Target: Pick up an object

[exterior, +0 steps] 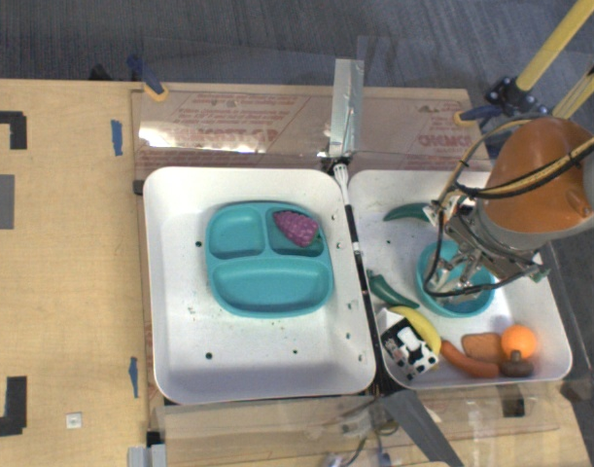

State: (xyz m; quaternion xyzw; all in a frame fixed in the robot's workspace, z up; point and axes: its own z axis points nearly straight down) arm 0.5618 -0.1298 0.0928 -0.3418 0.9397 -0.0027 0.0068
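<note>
A pale wooden bench point(63, 261) stands on a grey-blue carpeted floor point(228, 13), with blue tape tabs and black marks along its left part and clear plastic sheeting behind the two white bins. The left bin point(180, 358) carries a teal divided tray point(267, 285) at its centre, a purple grape bunch point(297, 227) lying in the tray's upper right compartment. The right bin point(549, 319) holds a teal bowl point(471, 302) near its middle, a banana point(418, 325) and a black-and-white cube point(410, 350) at its lower left corner, a carrot point(469, 360) and an orange point(518, 341) along its lower edge. The gripper point(459, 269) hangs over the bowl, wrapped in cables; whether it is open or closed cannot be told, and the bowl's inside is largely hidden.
</note>
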